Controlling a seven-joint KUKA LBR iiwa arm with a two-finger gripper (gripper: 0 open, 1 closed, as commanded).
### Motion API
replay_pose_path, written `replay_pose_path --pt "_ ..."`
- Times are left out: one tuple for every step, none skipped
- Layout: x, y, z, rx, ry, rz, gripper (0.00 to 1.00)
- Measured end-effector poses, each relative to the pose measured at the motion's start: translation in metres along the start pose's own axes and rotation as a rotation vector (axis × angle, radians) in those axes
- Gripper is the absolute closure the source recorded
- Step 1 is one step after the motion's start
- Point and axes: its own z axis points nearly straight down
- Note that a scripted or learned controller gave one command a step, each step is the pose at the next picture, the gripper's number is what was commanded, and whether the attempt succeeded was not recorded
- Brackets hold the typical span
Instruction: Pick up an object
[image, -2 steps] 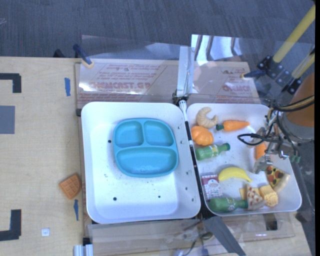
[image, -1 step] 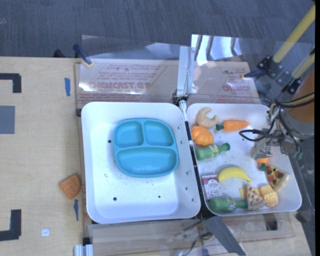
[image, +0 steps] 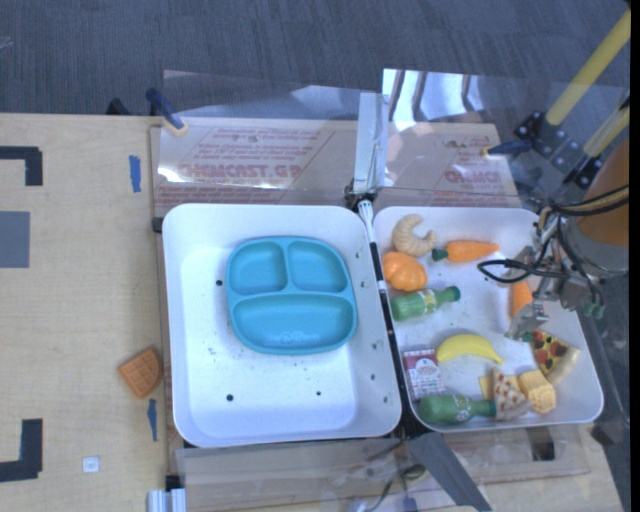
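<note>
Two shallow white bins sit side by side below you, and the left bin (image: 190, 400) carries a sky-blue divided plastic plate (image: 291, 294) near its middle. Over in the right bin (image: 590, 395) you've got the toy food scattered: a tan croissant (image: 412, 235) at the top, a long orange carrot (image: 468, 251) beside it, a round orange fruit (image: 404, 271), a green bottle (image: 424, 303) lying flat, a yellow banana (image: 469, 347), and a pizza slice (image: 553, 351) on the right. Your gripper (image: 528, 322) hangs low on that right side, just above the pizza slice, with an orange piece (image: 520, 297) close against it. I cannot tell how its fingers stand. Out on the bench, a waffle-textured orange square (image: 141, 371) lies left of the bins.
</note>
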Motion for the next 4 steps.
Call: replay_pose_path --pt "-0.017 0.002 0.015 -0.002 0.012 0.062 0.0" --pt "-0.022 0.003 -0.001 0.001 -0.005 0.059 1.0" --pt "-0.021 0.003 0.0 0.0 -0.003 0.059 0.0" --pt "-0.011 0.003 0.014 -0.003 0.014 0.096 0.0"
